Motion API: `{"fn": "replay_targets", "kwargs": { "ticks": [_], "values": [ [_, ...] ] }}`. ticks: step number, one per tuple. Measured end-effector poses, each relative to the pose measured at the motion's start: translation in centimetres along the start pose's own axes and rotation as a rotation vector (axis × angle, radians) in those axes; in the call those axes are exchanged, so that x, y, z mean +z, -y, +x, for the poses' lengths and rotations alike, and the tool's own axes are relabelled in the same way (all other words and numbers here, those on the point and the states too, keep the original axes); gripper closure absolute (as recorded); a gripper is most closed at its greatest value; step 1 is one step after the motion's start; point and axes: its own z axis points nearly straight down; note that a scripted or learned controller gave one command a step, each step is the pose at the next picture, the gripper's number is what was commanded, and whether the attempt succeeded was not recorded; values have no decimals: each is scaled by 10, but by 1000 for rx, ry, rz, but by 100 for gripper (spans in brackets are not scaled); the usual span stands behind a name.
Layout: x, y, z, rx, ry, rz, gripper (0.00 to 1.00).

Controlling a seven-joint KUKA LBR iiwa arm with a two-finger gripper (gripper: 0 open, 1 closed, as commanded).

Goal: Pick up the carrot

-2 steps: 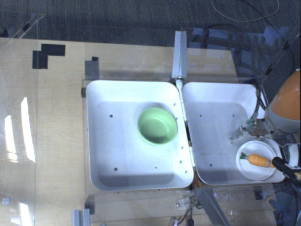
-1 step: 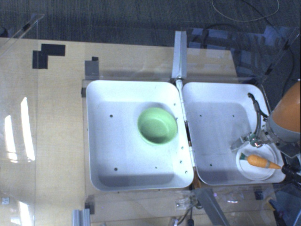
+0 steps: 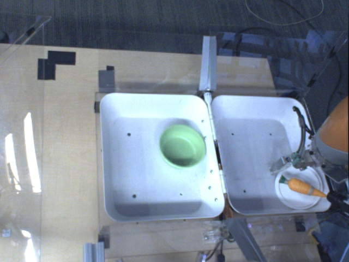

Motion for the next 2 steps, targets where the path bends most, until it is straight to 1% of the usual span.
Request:
{"fn": "replay_targets", "kwargs": {
  "ticks": [1, 2],
  "values": [
    [1, 1, 1, -130, -3, 4, 0],
    [2, 0, 15, -382, -9, 7, 0]
  ]
}}
